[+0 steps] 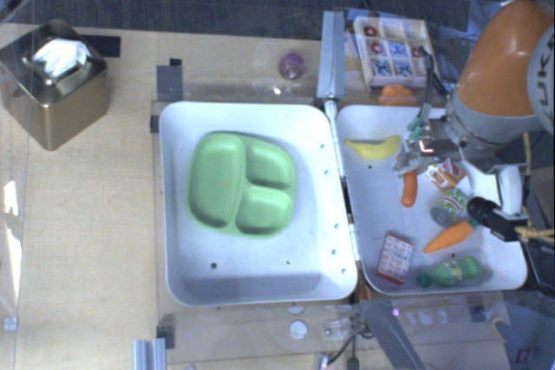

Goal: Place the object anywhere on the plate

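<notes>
A green divided plate (241,184) lies in the left white bin (186,273). My gripper (416,150) hangs over the upper middle of the right bin (368,212), below the orange-banded wrist (503,56). A yellow banana (375,149) lies just to its left. Just below it is a small orange carrot-shaped piece (408,189). The view does not show anything held in the gripper.
The right bin also holds a larger carrot (449,237), a green item (451,271), a small red-and-white box (395,256) and a round patterned piece (451,204). A tan box (56,91) stands far left. A purple ball (292,65) and a picture box (390,48) lie behind the bins.
</notes>
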`<state>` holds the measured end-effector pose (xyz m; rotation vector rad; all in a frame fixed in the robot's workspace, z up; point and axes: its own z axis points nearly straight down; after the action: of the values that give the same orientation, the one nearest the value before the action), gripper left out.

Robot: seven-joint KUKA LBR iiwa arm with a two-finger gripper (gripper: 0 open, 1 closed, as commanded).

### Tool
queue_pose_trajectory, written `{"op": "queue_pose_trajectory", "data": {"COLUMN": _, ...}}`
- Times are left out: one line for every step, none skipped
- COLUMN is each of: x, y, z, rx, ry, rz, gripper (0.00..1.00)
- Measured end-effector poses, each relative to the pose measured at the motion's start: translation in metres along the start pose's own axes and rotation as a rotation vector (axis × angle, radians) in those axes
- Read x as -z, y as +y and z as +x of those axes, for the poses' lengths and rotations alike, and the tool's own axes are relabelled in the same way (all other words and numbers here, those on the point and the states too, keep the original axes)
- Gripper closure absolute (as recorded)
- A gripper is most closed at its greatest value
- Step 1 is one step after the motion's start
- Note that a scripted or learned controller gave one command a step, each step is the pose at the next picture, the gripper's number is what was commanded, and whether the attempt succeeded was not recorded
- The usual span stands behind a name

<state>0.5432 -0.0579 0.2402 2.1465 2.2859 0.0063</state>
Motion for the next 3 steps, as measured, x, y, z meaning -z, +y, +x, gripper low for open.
{"op": "queue_pose_trajectory", "data": {"x": 0.006, "y": 0.022, "z": 0.064, "rx": 0.048, "ry": 0.002, "rz": 0.0, "gripper": 1.0}}
{"op": "queue_pose_trajectory", "data": {"x": -0.052, "y": 0.061, "z": 0.12, "rx": 0.159, "ry": 0.003, "rz": 0.005, "gripper": 1.0}}
{"op": "queue_pose_trajectory", "data": {"x": -0.057, "y": 0.086, "z": 0.187, "rx": 0.151, "ry": 0.003, "rz": 0.004, "gripper": 1.0}}
